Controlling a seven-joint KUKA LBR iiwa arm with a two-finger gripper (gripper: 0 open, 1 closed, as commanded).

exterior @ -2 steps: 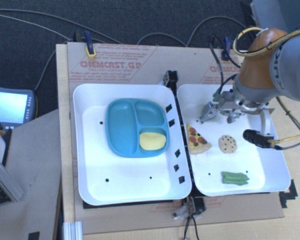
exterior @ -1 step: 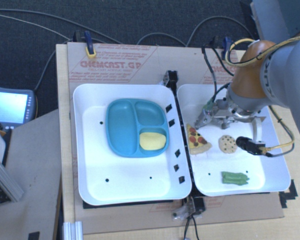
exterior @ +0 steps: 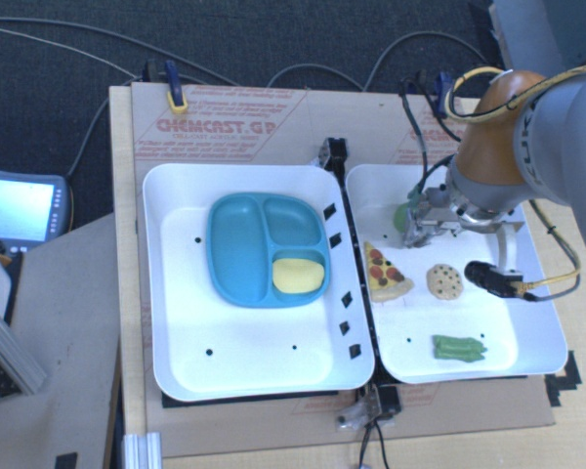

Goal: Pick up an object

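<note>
While my gripper (exterior: 422, 221) is low in the right bin (exterior: 542, 355), a small green object (exterior: 402, 217) lies just beside it; I cannot tell if it closes. I should center over this object before I lift slowly.

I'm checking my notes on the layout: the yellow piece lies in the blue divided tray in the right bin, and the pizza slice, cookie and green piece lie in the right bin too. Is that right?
Not quite. The camera view shows the blue divided tray, with the yellow piece in one of its compartments, in the left bin, not the right one. The pizza slice, cookie and green piece do lie in the right bin.
</note>
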